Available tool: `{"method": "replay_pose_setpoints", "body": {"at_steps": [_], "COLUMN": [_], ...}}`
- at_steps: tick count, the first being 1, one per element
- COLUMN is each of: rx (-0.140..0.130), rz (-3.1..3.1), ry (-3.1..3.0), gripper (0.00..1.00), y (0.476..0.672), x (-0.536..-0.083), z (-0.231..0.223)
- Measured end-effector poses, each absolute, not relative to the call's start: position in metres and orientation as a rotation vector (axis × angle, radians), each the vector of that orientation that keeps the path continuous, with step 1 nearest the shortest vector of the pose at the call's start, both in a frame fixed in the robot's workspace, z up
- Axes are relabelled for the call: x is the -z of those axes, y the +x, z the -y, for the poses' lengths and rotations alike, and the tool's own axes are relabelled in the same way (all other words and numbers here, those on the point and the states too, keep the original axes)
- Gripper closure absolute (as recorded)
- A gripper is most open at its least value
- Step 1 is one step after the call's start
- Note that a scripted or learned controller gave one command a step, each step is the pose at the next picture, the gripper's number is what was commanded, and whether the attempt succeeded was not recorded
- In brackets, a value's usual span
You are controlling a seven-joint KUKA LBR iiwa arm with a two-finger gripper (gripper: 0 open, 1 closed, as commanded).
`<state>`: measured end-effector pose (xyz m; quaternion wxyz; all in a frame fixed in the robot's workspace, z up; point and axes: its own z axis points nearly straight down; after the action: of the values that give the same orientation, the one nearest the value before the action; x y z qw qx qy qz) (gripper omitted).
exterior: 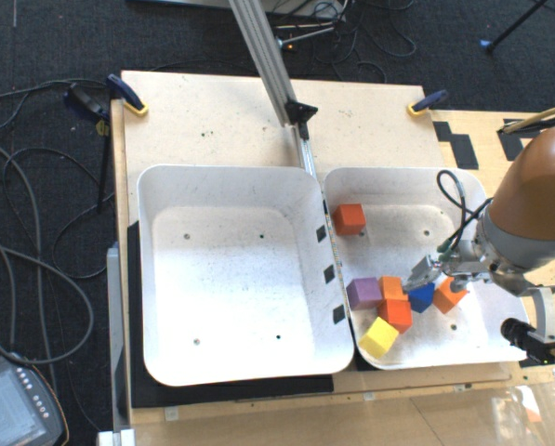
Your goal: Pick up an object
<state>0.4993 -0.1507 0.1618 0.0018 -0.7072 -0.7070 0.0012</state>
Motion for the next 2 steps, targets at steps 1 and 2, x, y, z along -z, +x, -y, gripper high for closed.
{"method": "replay_pose_setpoints", "body": {"at_steps": [1,2], "rx": [0.015,0.019], "rz": [2.233,2.235], "ry": [-2.236,-2.237], "gripper": [0.0,0.0], "y": [0.5063,0.5083], "x": [-0.1267,-0.1241], "z": [0.1453,0.1451]}}
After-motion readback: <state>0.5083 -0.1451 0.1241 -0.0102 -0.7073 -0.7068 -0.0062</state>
